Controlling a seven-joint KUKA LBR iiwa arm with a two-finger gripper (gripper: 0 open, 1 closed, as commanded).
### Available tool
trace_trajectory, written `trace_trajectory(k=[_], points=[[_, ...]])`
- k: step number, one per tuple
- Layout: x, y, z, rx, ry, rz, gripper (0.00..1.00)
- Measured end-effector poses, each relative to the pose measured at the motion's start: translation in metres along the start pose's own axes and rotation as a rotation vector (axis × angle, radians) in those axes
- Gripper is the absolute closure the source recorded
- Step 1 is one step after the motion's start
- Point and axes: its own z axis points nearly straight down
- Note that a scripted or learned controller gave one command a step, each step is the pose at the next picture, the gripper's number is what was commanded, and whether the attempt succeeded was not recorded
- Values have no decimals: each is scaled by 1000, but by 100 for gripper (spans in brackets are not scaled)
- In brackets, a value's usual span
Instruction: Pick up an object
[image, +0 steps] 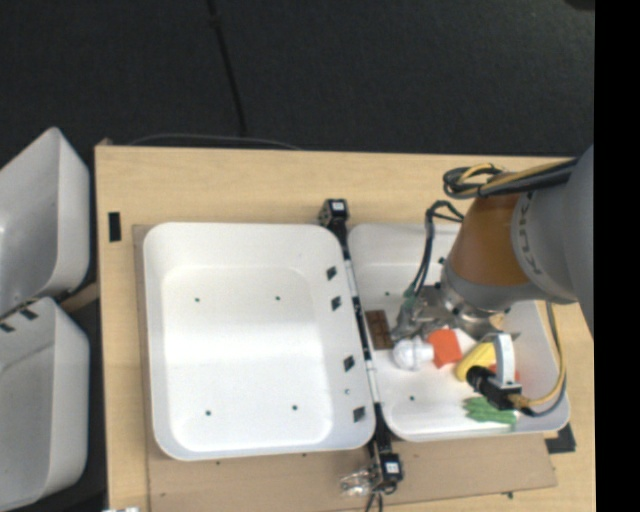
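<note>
No readable text, labels, brands or numbers anywhere in the camera view. The two white bins (240, 340) are plain, the wooden bench (220, 180) carries no markings that can be made out, and the small dark clips along the seam between the bins are too small to show any lettering. The items in the right bin (400, 250) are too blurred to show print. The arm's orange band (485, 245) bears nothing legible either.
</note>
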Motion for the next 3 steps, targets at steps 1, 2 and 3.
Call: trace_trajectory(k=[1,2,3], points=[[-2,-45,0,-4,-1,0,100],[-72,-13,-124,-22,-9,2,100],[7,-3,-77,-5,1,-10,100]])
